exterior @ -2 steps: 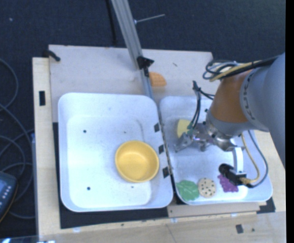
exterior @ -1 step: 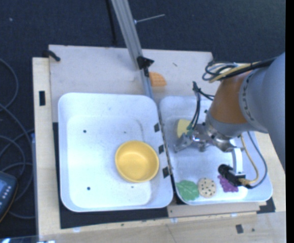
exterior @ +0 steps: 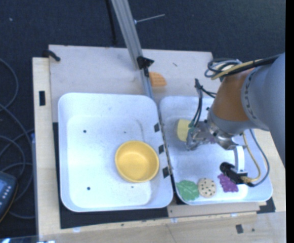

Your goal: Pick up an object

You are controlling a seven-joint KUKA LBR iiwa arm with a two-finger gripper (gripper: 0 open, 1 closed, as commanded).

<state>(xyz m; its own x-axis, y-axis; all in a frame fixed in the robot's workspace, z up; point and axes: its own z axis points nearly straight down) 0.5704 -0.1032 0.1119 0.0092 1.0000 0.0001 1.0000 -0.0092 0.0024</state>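
One arm reaches in from the right over my right bin (exterior: 169, 115), its claw (exterior: 192, 138) lowered against a pale yellow object (exterior: 182, 129) near the bin's left wall; I cannot tell how the claw stands. Along the bin's near edge lie a green piece (exterior: 187, 189), a cookie (exterior: 206, 187) and purple grapes (exterior: 227, 183), while a yellow bowl (exterior: 136, 161) sits in the left bin (exterior: 81, 120).

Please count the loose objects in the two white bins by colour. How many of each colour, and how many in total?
Yellow: 2, the bowl in the left bin and a pale yellow object beside the gripper in the right bin
Green: 1, the green piece
Tan: 1, the cookie
Purple: 1, the purple piece
Total: 5
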